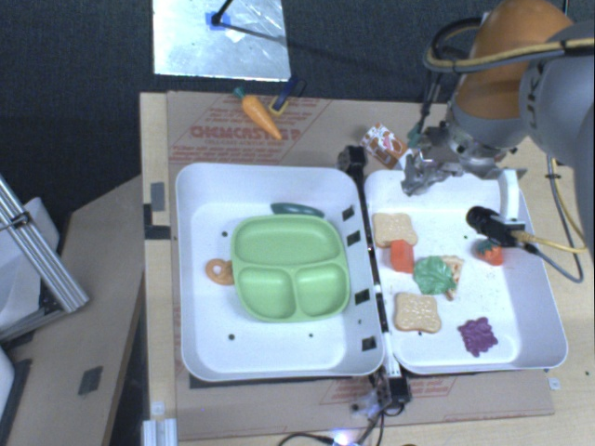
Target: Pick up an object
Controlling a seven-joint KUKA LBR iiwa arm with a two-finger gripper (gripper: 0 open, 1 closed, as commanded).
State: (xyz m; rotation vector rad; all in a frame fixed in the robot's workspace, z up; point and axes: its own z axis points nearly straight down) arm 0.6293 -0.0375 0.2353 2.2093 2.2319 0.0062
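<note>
Purple grapes (pixel 477 334) are seen at the near edge of the right bin (pixel 539 342), closest to the camera. Landmark used: the green divided plate (pixel 290 268), which sits in the left bin (pixel 200 249). Just left of the plate an orange ring (pixel 219 271) lies on the bin floor; behind the plate a dark green piece (pixel 297 209) is partly hidden. Right of the plate, across the bin divider, a toast slice (pixel 416 312) is placed near the front, a green leafy item (pixel 432 274) beside it, a red-orange block (pixel 402 255) and another bread slice (pixel 393 227) further back. Far right of the plate a small red and green fruit (pixel 492 252) lies next to a black part. Behind the plate, outside the bins, a carrot (pixel 260 114) rests on the bench (pixel 186 128), and a small wrapped packet (pixel 382 144) is seen at the right bin's back corner. The hand (pixel 420 177) is held over the right bin's back edge, above the bread slice; nothing is seen between its fingers, and whether it is released or clenched cannot be told.
</note>
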